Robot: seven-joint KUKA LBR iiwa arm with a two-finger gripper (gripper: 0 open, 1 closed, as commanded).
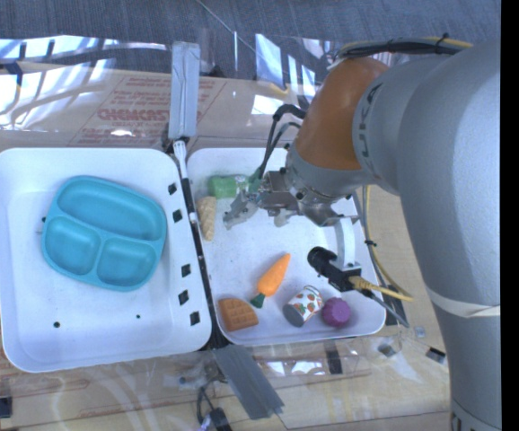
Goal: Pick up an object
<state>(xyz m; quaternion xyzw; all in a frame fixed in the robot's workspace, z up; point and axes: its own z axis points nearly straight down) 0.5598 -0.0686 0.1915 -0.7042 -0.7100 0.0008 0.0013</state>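
Where the grey arm [421, 151] with its orange band reaches in from the right, the claw [240, 208] is seen over the far part of the right bin [241, 259]. It cannot be told whether the claw is wide or narrow.

Six small things are laid in this bin. A green toy [224, 186] is found in the far left corner, just to the left of the claw. A pale yellow corn cob [206, 216] is laid along the left wall, just on the near side of the green toy, and the claw is seen close beside it on the right. It cannot be told whether the two are touching.

An orange carrot [273, 277] is laid at a slant in the middle of the bin, well on the near side of the claw, with its green end pointed to the near left. A brown waffle piece [237, 313] is set in the near left corner, just beside that green end. A little spotted cup [303, 305] is tipped over by the near wall, and a purple ball [336, 312] is set right next to it on the right.

In the left bin [8, 268], a blue plate [104, 232] with three parts is laid flat. A brown board [125, 115] with red print is seen on the far side of both bins.
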